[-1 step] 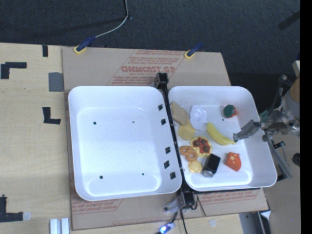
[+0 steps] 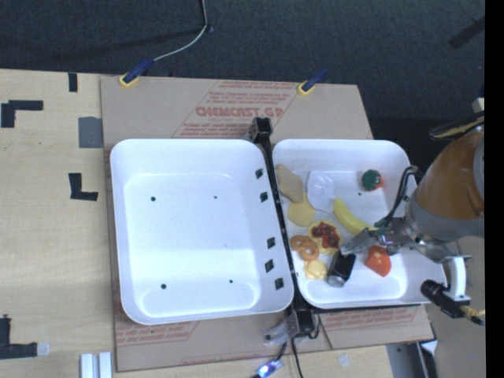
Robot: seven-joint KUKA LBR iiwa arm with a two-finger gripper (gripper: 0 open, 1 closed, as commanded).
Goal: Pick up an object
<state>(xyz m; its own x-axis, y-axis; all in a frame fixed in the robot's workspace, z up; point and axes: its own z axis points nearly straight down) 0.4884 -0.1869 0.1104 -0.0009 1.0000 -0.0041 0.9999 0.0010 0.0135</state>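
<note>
My gripper (image 2: 356, 242) hung low; whether spread, I cannot tell. The black can (image 2: 341, 268) lay just below, so I needed a straight descent.

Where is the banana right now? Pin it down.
The banana lies in the right bin, near its middle, between the clear cup and the end effector, above the red tomato.

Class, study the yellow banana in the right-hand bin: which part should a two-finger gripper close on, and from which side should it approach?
Grip the banana across its narrow middle, coming straight down from above. It lies flat and slanted on the floor of the right bin, so the fingers should straddle its short width. Its upper side is open floor; the red-brown piece crowds its lower left end.
</note>
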